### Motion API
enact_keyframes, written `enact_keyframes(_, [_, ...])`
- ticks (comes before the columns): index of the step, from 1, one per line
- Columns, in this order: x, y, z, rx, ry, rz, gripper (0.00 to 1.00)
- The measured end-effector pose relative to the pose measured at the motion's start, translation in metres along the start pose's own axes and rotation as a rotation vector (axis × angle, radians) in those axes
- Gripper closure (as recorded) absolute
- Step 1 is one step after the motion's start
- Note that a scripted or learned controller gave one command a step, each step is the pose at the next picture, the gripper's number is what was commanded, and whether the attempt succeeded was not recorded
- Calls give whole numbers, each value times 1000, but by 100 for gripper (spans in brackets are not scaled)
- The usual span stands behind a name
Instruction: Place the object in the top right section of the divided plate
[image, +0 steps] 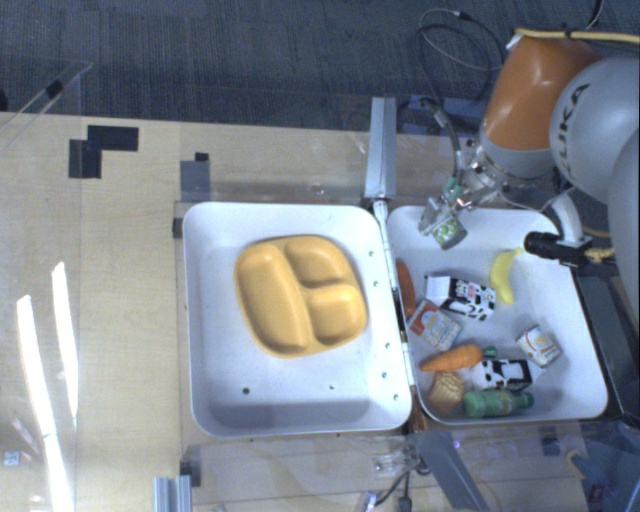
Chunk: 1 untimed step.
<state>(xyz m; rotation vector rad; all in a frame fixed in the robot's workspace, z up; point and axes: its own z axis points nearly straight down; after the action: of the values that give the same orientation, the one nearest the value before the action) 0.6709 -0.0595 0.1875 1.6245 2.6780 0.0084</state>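
A: Where did we find the jaws?

B: Over the far left corner of the right bin (580, 300), hanging below the grey arm (590, 110) with its orange band. We could not tell whether they were clenched or released; the view was too small and cluttered there.

A: And the object?

B: A small green thing (449, 233) sat right at the tip of the jaws, in that same corner. We could not tell whether it was grasped or just lying beneath them.

A: What lay nearest after that?

B: Towards the front we saw a yellow banana (503, 275), a black-and-white carton (468, 296) and a red sausage-like piece (404, 285) along the bin's left wall. Nearer still lay a small packet (433, 322), a carrot (452, 358), a little can (540, 345), a second black-and-white carton (503, 373), a brownish lump (447, 388) and a green bottle (495, 402) on its side.

A: And the plate?

B: The yellow divided plate (262, 305) lay in the middle of the left bin (215, 390), well apart from the green thing. Its top right section (318, 260) faced the wall between the bins. Both bins stood side by side on the pale wooden desk (90, 300).
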Motion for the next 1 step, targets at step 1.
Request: enact_keyframes(1, [92,-64,0,3,3,-146,100])
